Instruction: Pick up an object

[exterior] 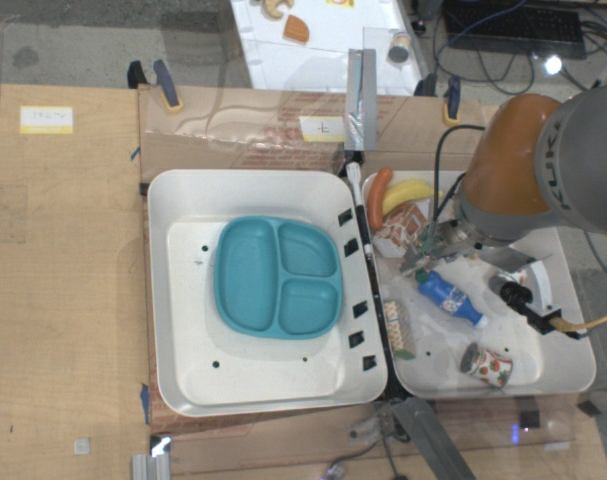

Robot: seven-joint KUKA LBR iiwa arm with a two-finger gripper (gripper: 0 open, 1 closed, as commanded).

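Right bin (581, 376): crowded along its far and left sides. Bare floor shows toward the near right, between the bottle and the can. Left bin (163, 268): bare white margin all round its one item, which sits clear of every wall.

Count:
- Left bin: one teal three-compartment plate (278, 276).
- Right bin, one of each: banana (408, 192), carrot (380, 190), snack packet (401, 232), blue bottle (449, 299), wrapped bar (396, 328), small printed can (488, 366).

Banana and carrot lie side by side in the far left corner. The bar lies along the left wall. The can lies on its side near the front rim.

Gripper (430, 256): low over the middle of the right bin. Whether it is parted or closed is unreadable from this angle. The blue bottle lies on its side just on the near side of it, at a slant, and nothing is seen held. The snack packet is just to its left.
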